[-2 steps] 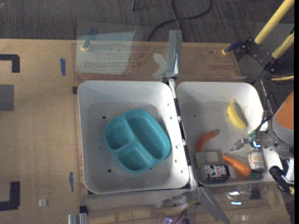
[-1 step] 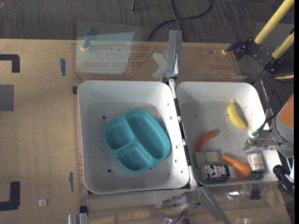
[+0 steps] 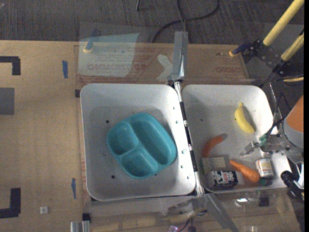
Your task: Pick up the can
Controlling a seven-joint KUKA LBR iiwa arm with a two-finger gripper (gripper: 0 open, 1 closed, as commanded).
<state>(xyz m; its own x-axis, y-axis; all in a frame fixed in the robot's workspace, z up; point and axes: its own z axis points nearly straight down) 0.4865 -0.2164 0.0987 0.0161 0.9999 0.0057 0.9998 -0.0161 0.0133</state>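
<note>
The can (image 3: 264, 168) is small and white with a red label. It sits near the front right corner of the right bin (image 3: 212, 98). My gripper (image 3: 259, 145) hangs just behind and above the can, close to the bin's right wall, with nothing visibly held. The arm, with its orange band (image 3: 295, 122), comes in from the right edge. An orange carrot (image 3: 245, 172) lies right beside the can on its left.
The right bin also holds a yellow banana (image 3: 244, 118), a second orange piece (image 3: 213, 144), a sponge (image 3: 214, 163) and a black-and-white carton (image 3: 223, 179). A teal divided plate (image 3: 141, 144) lies in the left bin (image 3: 96, 105). Yellow-handled clamps (image 3: 282, 21) stand at the back right.
</note>
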